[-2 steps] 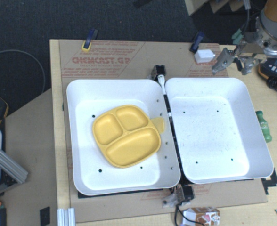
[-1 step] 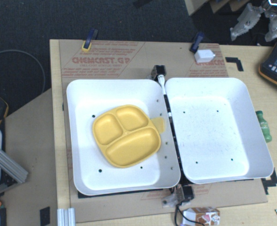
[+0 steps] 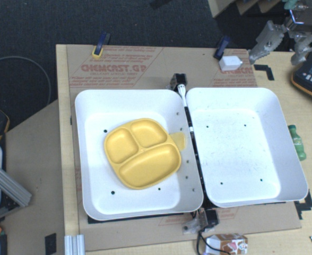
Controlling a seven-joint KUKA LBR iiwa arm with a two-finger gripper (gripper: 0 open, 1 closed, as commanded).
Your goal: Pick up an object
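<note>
One yellow divided plate in left bin; gripper top right.

Pretty evenly lit overall, soft overhead light with no hard hotspots. The two white bins come out really bright: the left bin is close to blown out along its left wall, and the right bin goes a bit washed on its floor, though you can still make out the small dark specks there. The yellow tray has gentle sheen on its ridges and throws a soft, short shadow. The dark floor at the top is murky with little detail. Sharpness is middling, and the gripper at the top right looks soft and slightly smeared.
</note>
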